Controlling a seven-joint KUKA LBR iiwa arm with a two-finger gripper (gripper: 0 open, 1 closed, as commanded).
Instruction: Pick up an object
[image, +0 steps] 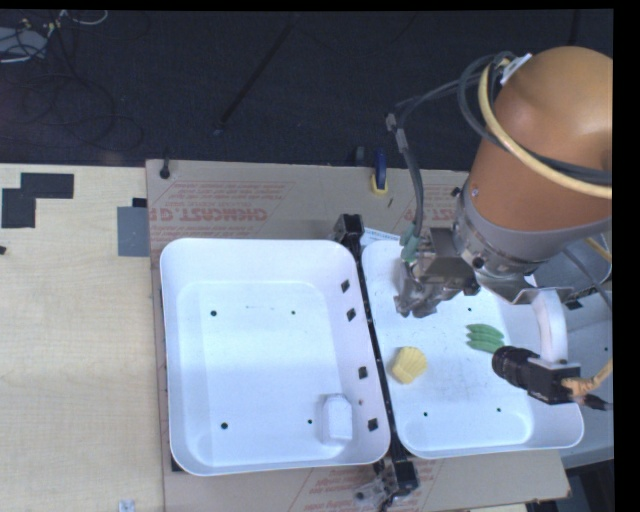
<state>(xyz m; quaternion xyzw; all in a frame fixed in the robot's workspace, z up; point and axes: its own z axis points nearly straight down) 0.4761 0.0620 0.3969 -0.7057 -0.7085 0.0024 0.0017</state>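
Orange-banded arm (545, 150), pincer (418, 300) state unclear, above yellow object (408, 365), right bin (560, 435)

One line of print can be made out: red lettering on the brown cardboard sheet (250, 195) under the two bins, running along its far edge just beyond the left bin (190, 262). It sits upside down to the camera (and too blurred to spell out with confidence). More red print shows on the cardboard's near edge, below the bins, also unreadable.
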